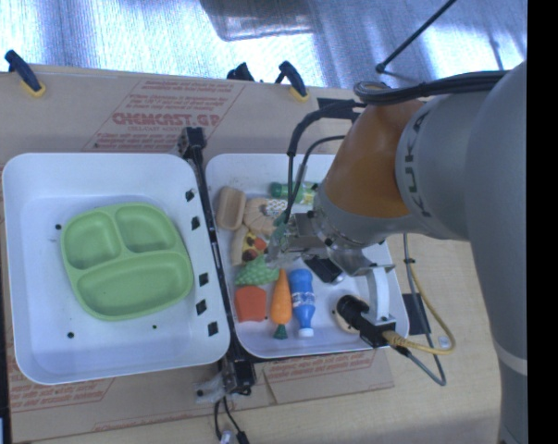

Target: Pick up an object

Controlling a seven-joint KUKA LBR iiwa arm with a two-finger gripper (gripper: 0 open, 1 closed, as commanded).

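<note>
Down in the right bin [390, 336], my gripper [280, 239] hovers low over the toy food pile because the carrot [280, 302] and blue bottle [302, 302] lie just beside it, ready targets.

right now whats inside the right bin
The right bin holds toy food: a carrot, a blue bottle, a red piece and a tan piece. The arm covers its right part, hiding anything there.

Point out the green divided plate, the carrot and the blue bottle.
green divided plate [126, 265]: camera view, middle ridge.
carrot [280, 299]: camera view, orange body.
blue bottle [302, 296]: camera view, blue middle.
</note>
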